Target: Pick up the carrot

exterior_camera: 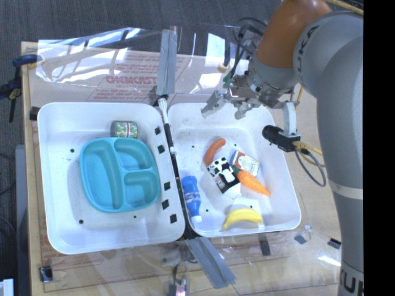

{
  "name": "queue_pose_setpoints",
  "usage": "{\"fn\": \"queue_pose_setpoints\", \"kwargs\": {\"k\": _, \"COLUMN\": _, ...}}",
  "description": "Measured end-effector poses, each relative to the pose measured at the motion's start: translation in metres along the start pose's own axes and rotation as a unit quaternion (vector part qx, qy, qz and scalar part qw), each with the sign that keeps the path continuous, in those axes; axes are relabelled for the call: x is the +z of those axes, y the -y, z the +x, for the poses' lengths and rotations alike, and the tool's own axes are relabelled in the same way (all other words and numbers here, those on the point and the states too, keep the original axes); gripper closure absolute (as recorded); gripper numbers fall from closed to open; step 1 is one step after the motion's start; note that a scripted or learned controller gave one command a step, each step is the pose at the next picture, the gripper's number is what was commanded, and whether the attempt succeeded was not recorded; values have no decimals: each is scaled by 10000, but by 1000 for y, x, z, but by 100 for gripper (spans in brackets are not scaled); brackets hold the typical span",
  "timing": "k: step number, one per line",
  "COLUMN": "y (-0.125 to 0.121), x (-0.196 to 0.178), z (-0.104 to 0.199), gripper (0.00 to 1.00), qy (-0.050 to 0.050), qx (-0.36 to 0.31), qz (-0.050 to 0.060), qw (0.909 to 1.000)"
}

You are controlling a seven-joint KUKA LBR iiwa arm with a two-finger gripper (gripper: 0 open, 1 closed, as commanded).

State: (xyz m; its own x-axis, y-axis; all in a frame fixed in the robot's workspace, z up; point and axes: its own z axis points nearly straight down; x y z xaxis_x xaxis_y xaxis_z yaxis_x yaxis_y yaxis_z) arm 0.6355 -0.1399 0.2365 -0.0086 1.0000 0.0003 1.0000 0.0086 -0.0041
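Carrot [253,182] pick, approach stage: gripper [231,106] held spread and unladen above right bin [285,184].
Carrot lain just right of cow toy [223,174], banana [242,217] below; descent needed.

The arm reaches in from the right, its tool [229,108] hanging with fingers spread, holding nothing.

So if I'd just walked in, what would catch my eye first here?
Probably the big grey arm with its orange band, reaching in from the right, its gripper open above the far edge of the right bin. Next, the bright toys in that bin: an orange carrot beside a black-and-white toy cow, with a yellow banana nearer the front. In the left bin lies a turquoise divided plate.
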Motion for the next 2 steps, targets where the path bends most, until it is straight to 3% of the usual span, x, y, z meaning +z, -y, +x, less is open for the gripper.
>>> {"fn": "queue_pose_setpoints", "kwargs": {"k": 1, "y": 53, "x": 69, "z": -70, "gripper": 0, "qy": 6, "qx": -299, "qz": -5, "qw": 9996}}
{"fn": "queue_pose_setpoints", "kwargs": {"k": 2, "y": 99, "x": 117, "z": -70, "gripper": 0, "qy": 21, "qx": 123, "qz": -153, "qw": 9998}}
